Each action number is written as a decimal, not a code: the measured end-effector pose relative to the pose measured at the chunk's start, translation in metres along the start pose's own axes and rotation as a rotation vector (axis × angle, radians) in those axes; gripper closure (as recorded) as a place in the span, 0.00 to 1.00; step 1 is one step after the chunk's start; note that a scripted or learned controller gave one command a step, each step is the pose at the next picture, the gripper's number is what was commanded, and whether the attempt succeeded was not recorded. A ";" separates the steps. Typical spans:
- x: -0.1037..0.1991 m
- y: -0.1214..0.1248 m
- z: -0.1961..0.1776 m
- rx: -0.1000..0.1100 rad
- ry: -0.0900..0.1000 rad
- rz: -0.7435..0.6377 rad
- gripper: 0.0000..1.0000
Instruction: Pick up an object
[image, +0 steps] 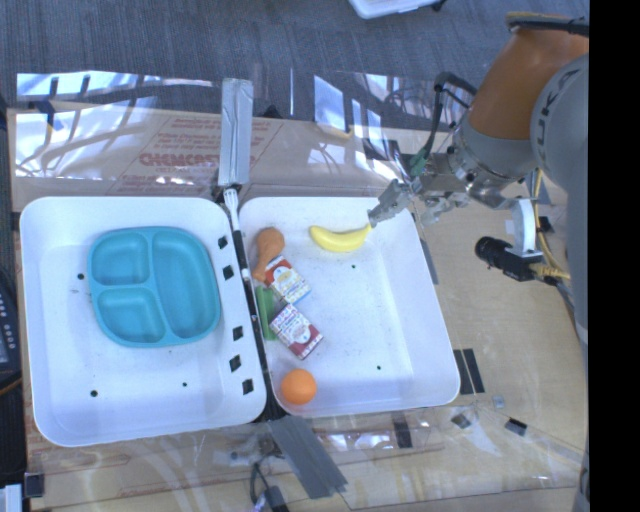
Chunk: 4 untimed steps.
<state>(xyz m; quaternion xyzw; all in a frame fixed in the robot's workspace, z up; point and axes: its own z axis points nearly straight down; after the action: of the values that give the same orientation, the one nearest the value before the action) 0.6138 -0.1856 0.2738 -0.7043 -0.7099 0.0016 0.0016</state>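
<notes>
Both bins, the left bin (50, 300) and the right bin (400, 320) below the tool (385, 212), looked like smooth white plastic with a soft sheen. The teal divided plate (155, 285) appeared matt plastic. The banana (340, 238) just beside the tool was smooth and waxy-looking. The two cartons (290, 305) looked like printed glossy card. The counter (500, 350) seemed pale wood under clear, reflective sheeting.

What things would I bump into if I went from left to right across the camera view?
Blue divided plate → chicken drumstick → orange → banana → gripper, reaching in from the right.
</notes>
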 end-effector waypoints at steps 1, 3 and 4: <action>0.029 0.043 0.092 0.003 0.001 -0.049 0.00; 0.000 0.045 0.170 -0.006 -0.003 -0.238 0.00; 0.001 0.034 0.181 -0.002 0.000 -0.283 0.00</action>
<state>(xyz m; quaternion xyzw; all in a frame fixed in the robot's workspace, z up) 0.6468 -0.1845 0.0925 -0.5971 -0.8022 0.0007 0.0013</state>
